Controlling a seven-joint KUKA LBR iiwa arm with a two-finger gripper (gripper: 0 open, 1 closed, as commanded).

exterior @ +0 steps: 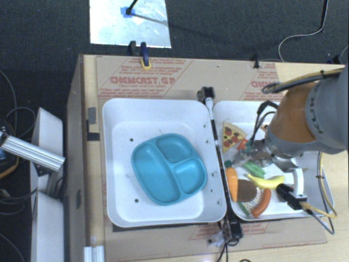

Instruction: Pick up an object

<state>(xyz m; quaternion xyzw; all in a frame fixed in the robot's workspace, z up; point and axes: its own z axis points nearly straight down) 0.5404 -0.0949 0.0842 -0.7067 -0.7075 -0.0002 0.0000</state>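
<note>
Hovering gripper [252,156] over crowded toy food, right bin [305,214]; finger state: cannot tell. Risk: banana [267,181], carrot [232,182] at 7 o'clock touching, fingers snag both.

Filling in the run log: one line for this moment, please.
end effector: low in right bin, over toy food | pizza slice, carrot, banana in bin | blue divided plate: left bin
</note>
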